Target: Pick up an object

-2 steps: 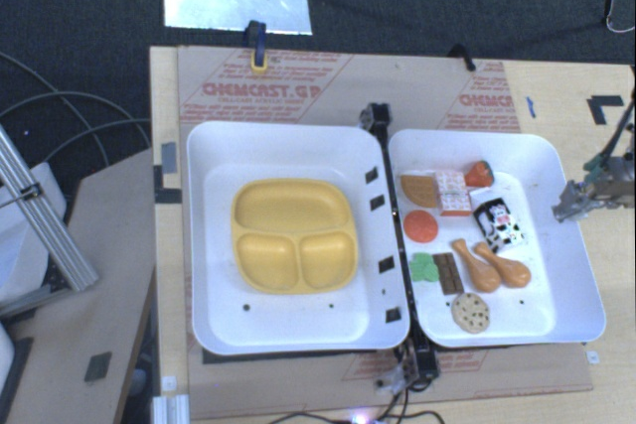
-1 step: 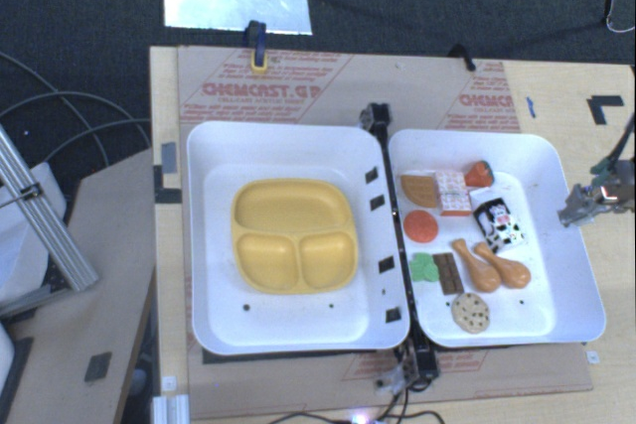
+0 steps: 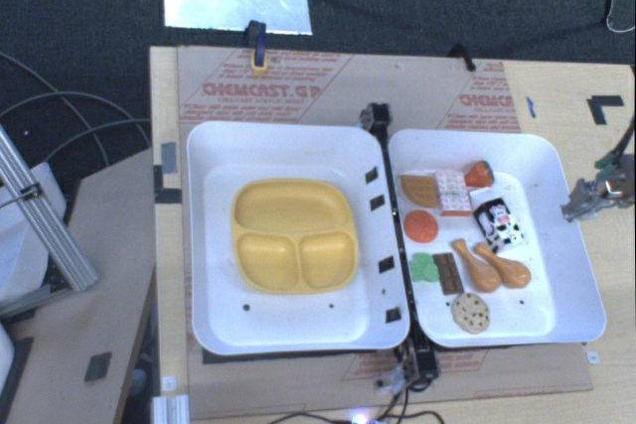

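Left bin (image 3: 214, 243): you've got a yellow tray (image 3: 295, 235) with three compartments sitting mid-bin, flat. Right bin (image 3: 566, 273) touches the left bin along the centre seam. All pickable stuff sits in the right bin, taking the red disc (image 3: 421, 226) as landmark: tan wedge (image 3: 418, 188) just above it, green piece (image 3: 424, 267) just below, brown bar (image 3: 447, 272) just right of the green. Cookie (image 3: 470, 313) is below-right of the disc, nearest the front wall. Wafer block (image 3: 454, 192) up-right of the disc, orange-red piece (image 3: 479, 174) beyond that. Black-and-white item (image 3: 500, 223) right of the disc, two drumsticks (image 3: 490, 266) down-right, lying side by side, touching. Gripper (image 3: 588, 196) hangs well right of the disc, at the right bin's outer rim, apart from every item. You can't tell its opening; nothing visible in it. Cardboard-covered surface (image 3: 328, 84) under both bins.
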Available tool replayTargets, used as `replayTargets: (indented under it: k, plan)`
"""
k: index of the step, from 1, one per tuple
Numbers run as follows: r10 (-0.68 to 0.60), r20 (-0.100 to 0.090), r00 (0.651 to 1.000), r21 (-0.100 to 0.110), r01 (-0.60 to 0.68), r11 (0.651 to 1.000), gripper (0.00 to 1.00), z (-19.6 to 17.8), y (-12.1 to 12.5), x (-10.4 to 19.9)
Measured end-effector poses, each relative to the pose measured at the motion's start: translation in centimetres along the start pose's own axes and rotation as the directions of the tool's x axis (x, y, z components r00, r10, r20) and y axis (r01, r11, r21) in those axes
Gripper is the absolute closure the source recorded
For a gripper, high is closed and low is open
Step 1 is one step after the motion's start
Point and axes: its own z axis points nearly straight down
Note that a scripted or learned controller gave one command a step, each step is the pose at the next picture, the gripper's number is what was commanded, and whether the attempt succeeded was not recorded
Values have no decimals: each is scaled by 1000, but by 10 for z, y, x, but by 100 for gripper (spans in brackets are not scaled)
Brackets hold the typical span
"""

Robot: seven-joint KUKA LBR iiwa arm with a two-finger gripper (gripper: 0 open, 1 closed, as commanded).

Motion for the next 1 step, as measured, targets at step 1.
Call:
replayTargets:
  k: [1]
  plan:
    - [-5,0,1000,-3,5,1000,100,-11,1,0]
